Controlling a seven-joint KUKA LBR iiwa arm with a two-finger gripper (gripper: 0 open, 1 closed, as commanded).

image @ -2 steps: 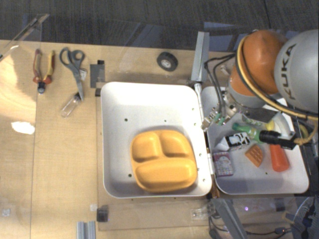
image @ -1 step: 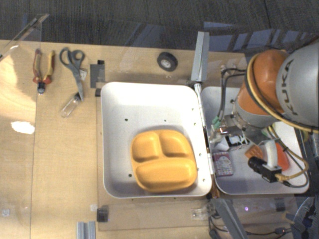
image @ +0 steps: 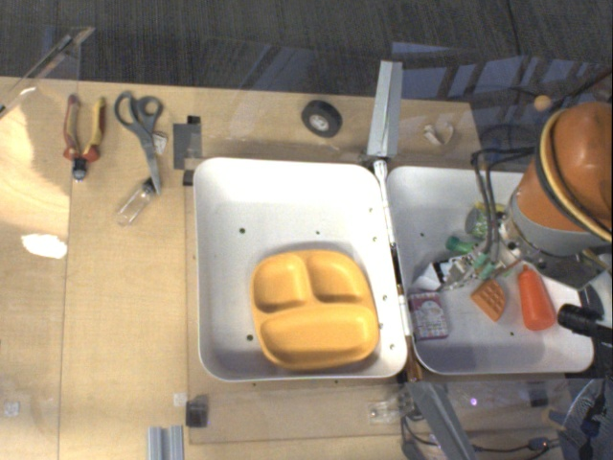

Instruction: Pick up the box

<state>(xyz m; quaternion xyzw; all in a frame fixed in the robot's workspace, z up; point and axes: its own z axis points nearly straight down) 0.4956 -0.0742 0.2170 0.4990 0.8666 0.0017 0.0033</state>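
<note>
- While the grey arm with the orange band (image: 575, 166) reaches in from the right of the view, its two-finger gripper (image: 476, 264) sits low over the right-hand shallow white bin (image: 421, 195), tangled up visually with cables. Honestly can't tell how open it is or whether it's got hold of anything.
- Right around it: a small green item (image: 476, 223), a ridged orange-brown wedge (image: 489, 300) and an orange carrot-shaped piece (image: 534, 298).
- The small flat printed cardboard box (image: 428, 315) lies near the gripper, toward the view's lower left, up against that bin's left wall.
- The left-hand white bin (image: 249, 199) has a yellow plastic divided tray (image: 313, 308) in it.
- Out on the wooden bench (image: 96, 333): a black tape roll (image: 322, 118), grey-handled scissors (image: 144, 127) and red-handled pliers (image: 81, 132).
</note>
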